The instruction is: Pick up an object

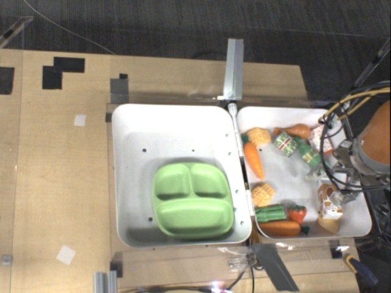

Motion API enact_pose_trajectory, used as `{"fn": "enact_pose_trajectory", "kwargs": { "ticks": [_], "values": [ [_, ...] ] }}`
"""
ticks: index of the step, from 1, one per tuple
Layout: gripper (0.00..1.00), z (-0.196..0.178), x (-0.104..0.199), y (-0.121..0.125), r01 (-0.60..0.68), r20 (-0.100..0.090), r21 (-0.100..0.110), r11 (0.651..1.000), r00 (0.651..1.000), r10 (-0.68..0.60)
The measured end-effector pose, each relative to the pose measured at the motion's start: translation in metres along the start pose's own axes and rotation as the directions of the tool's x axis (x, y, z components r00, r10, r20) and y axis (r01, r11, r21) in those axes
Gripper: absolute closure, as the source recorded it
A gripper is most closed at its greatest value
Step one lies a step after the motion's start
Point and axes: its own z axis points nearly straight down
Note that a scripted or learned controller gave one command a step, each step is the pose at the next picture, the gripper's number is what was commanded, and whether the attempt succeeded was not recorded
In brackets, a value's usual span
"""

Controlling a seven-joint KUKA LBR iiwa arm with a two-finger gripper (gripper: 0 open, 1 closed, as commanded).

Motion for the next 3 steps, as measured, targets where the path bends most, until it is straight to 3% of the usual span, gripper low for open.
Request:
{"fn": "enact_pose_trajectory", "kwargs": {
  "ticks": [2,3],
  "values": [
    [0.00,0.0019,-0.0071,0.0060,0.195,0.000,-0.014,0.981,0.981,-0.195],
    [0.00,0.0018,-0.0056,0.0051,0.178,0.003,-0.011,0.984,0.984,-0.177]
  ]
}}
